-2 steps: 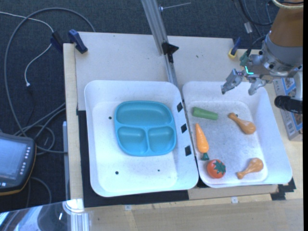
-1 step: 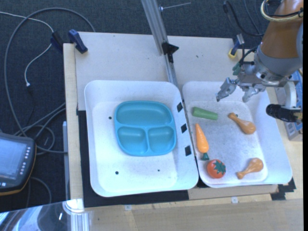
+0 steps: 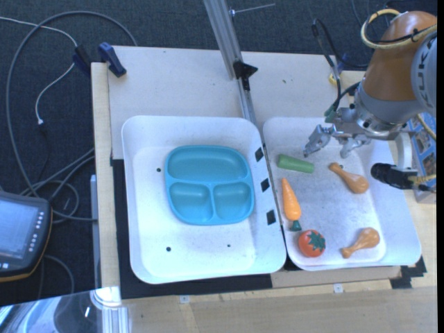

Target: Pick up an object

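Your two-finger gripper (image 3: 334, 143) hangs over the back of the right shallow white bin (image 3: 395, 252), with its fingers spread apart and nothing between them. The nearest thing to the jaws is the short green cucumber-like cylinder (image 3: 295, 163), lying on the bin floor just beside and in front of the left fingertip, not touching it. It is plain green, rounded at the ends, and lies nearly crosswise. Near the right fingertip you have 1 tan plastic drumstick (image 3: 349, 177); a second tan drumstick (image 3: 361, 241) sits at the bin's front. An orange plastic carrot (image 3: 290, 199) lies along the bin's left wall, with a red toy tomato (image 3: 311, 243) just in front of it. The left white bin (image 3: 139, 151) holds a blue 3-compartment plate (image 3: 208, 184). You can read no writing anywhere.
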`<state>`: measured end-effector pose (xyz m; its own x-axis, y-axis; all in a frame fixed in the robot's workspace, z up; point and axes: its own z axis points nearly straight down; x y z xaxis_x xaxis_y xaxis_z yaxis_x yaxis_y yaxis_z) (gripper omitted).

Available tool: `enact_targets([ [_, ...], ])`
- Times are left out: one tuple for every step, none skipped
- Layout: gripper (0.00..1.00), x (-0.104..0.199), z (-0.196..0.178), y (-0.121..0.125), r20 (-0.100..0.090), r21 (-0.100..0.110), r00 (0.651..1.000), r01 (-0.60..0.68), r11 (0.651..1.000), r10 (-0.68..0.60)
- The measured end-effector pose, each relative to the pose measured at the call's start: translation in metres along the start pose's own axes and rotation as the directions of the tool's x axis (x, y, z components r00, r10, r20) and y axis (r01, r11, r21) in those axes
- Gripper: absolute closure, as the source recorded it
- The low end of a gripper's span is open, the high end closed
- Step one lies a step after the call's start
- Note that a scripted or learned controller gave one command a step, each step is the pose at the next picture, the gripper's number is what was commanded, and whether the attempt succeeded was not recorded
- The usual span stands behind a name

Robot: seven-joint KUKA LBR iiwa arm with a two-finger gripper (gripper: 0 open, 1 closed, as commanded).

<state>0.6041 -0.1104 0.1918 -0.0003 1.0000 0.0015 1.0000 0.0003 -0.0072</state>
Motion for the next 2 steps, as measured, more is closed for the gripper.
enact_targets([
  [0.00, -0.008, 0.058, -0.005, 0.000, 0.002, 1.000, -0.001, 1.000, 0.001],
  [1.00, -0.007, 0.043, -0.002, 0.000, -0.008, 1.000, 0.001, 1.000, -0.001],
])
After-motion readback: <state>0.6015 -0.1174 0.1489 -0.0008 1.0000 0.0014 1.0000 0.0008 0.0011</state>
